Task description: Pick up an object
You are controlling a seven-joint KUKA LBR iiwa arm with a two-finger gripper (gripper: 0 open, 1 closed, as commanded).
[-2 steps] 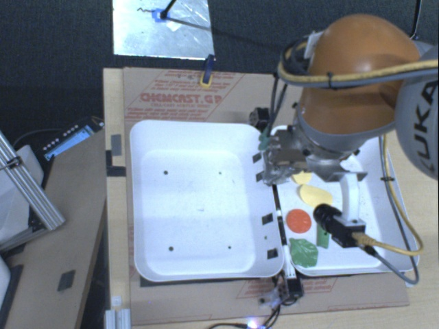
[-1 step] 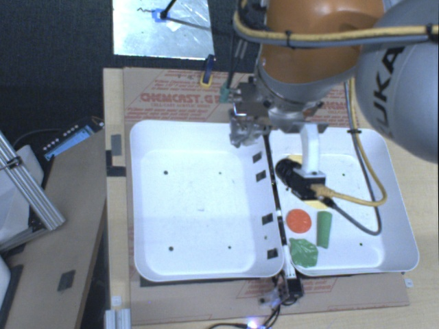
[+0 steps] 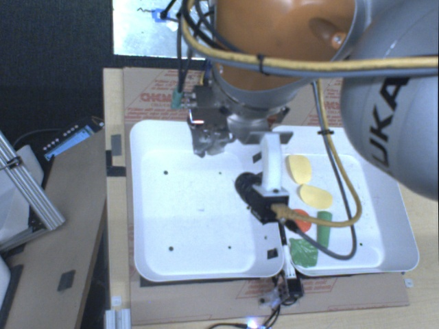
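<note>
**Contents, right-hand shallow white plastic bin (image 3: 401, 249):**
- Pale yellow flat oval piece (image 3: 298, 168), in the far part of the bin.
- Second yellow flat oval piece (image 3: 316, 197), just beside the first on its near side. Whether the two touch cannot be told.
- Small orange-red object (image 3: 301, 220), partly hidden by the robot's cable, so its shape is unclear.
- Green cylinder (image 3: 323, 227), lying lengthwise just to the right of the orange-red object.
- Green crumpled soft piece (image 3: 304, 251), at the bin's near left corner.

**Tool (image 3: 208, 141):** metallic, hanging under the grey and orange arm. It is over the far part of the left-hand shallow white plastic bin (image 3: 140, 184), well apart from all five things. Whether it is wide or narrow cannot be told from this view.

**Left-hand bin:** its floor shows a few small dark dots.

**Support:** both bins sit side by side on a brown cardboard sheet with red print (image 3: 154, 96), laid on the desk (image 3: 75, 211).
</note>
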